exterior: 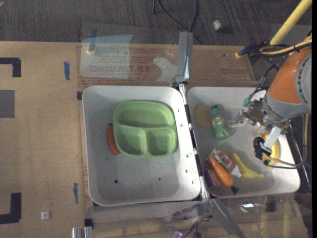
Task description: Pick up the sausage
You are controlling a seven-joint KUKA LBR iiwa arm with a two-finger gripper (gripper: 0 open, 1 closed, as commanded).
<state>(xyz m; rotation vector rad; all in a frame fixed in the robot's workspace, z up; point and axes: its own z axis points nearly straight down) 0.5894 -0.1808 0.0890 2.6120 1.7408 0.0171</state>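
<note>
The sausage (112,139) lies in the left bin (133,182), touching the green plate's (143,128) left rim. The gripper (257,115) hangs over the right bin (287,180), well apart. I cannot tell how its jaws stand. This looks like the approach step: it must cross over and descend.

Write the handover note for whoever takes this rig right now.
Gripper: over the right bin, close to the green bottle; the sausage is not in it.
Sausage: lying in the left bin, right beside the left edge of the green plate.
Done: nothing yet; the sausage is not picked up.
Left: cross to the left bin, come down on the sausage, grasp and lift. The plate is close, so a grasp may foul on it.
</note>
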